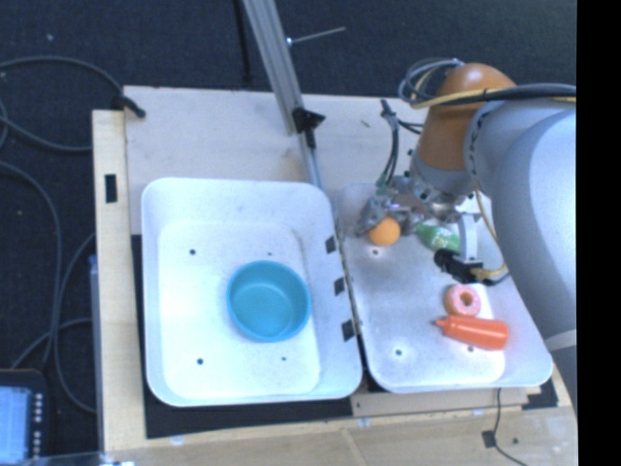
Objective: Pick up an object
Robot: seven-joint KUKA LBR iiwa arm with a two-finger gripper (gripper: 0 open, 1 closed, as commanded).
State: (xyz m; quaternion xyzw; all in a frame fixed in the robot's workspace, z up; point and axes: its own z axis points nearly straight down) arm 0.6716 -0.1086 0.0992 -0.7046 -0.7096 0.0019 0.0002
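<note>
Pincer (408, 216) over orange ball (385, 232) in right bin (408, 357) | we could not tell its opening | risk: ball rolling off toward bin wall.

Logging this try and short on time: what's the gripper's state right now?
Gripper: low in the right bin by the small orange ball; whether it is open, shut or holding the ball cannot be told.
</note>
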